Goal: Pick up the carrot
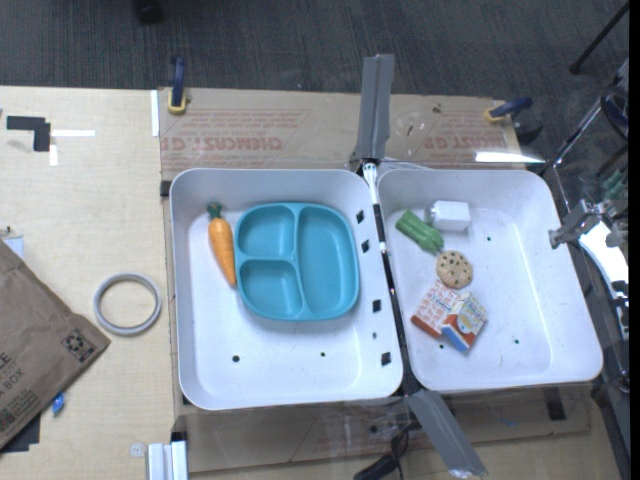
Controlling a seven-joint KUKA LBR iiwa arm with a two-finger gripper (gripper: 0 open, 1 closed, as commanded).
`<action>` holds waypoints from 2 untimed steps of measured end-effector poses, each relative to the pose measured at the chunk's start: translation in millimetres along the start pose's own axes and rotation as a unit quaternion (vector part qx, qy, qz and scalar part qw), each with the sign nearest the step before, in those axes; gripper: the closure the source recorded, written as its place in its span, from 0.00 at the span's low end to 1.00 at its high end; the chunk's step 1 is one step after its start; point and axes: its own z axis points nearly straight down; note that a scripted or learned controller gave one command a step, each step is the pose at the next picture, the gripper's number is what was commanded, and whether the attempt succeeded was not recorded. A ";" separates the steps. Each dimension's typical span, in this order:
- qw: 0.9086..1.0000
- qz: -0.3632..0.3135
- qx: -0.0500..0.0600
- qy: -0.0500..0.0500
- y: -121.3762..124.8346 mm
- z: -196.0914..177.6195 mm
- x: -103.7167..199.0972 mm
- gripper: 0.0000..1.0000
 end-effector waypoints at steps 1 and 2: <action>0.954 0.300 0.000 -0.001 16.8 -68.2 -7.4 0.00; 0.884 0.468 0.001 -0.001 13.7 -155.6 0.9 0.00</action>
